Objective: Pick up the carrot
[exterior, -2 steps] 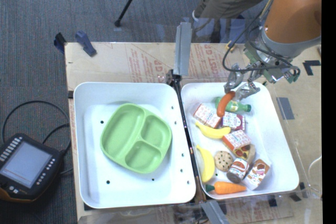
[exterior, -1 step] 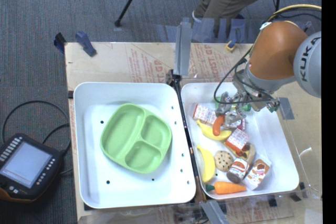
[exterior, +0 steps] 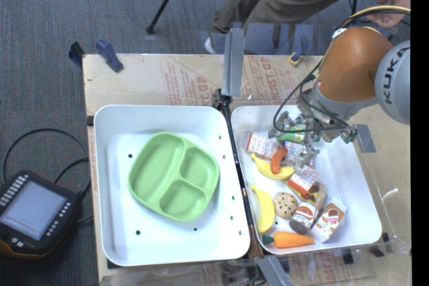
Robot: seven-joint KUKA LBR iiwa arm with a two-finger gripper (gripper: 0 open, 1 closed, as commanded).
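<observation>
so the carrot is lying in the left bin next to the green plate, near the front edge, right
Not quite. The camera view shows the carrot in the right bin, near its front edge, beside a banana. The green plate sits alone in the left bin.

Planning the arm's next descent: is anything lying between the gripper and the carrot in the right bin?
Yes. The gripper hovers at the bin's far end; the carrot lies at the near edge. Between them sit a cookie and small snack packets, so a low path would hit them.
</observation>
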